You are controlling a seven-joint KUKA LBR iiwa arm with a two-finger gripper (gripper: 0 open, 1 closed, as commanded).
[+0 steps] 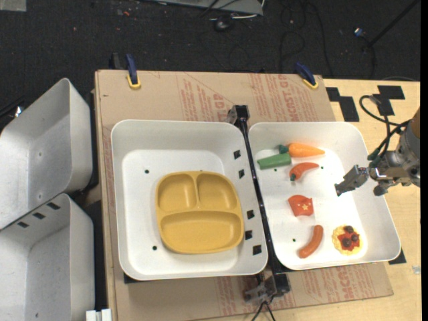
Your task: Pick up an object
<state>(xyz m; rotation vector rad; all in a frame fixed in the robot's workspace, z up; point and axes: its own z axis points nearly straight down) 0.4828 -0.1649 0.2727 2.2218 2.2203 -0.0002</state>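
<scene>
Nearest in the right bin [374, 199]: a small pizza-like toy [348, 239] at the near right, a sausage [311, 241] just left of it, the two apart. A little farther, near the bin's middle, a red piece with a yellow mark [301, 206]; too small to say what it is. Farther again: a red chili [303, 170], then a carrot [305, 150] with a green block [273, 160] touching its left end.

Gripper [364, 180] sits over the right bin's right wall, above the floor, to the right of the red piece. Two dark fingers stand apart, one over the bin, one at the rim; nothing between them, touching no toy. The wrist and arm are cut off by the right frame edge, so only the end shows.

Left bin [134, 179]: a yellow divided plate [199, 211], three compartments, lying flat near the middle.

Both bins rest on a cardboard sheet [180, 99]. More white bins [40, 179] stand at far left, partly cropped.
</scene>
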